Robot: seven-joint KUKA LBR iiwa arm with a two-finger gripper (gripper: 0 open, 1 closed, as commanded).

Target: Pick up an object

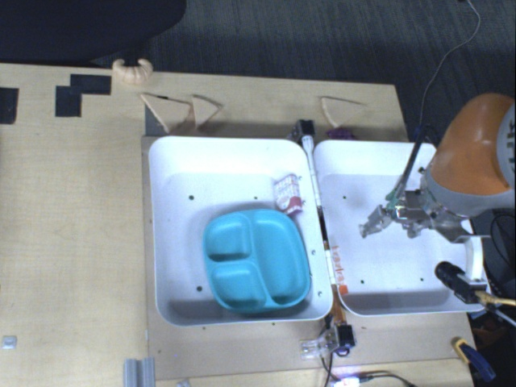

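Observation:
A blue divided plate (pixel 256 258) lies in the left bin (pixel 173 216), toward its front. Just behind the plate, by the bin's right wall, sits a small white and red packet (pixel 288 193). My gripper (pixel 372 222) hangs over the middle of the right bin (pixel 355 289), pointing left, well apart from the plate and the packet. Nothing shows in its grasp.
The grey arm with its orange band (pixel 476 147) reaches in from the right over the right bin. A black strip (pixel 309 147) runs along the divider between the bins. A cable (pixel 442 63) trails from the arm toward the back.

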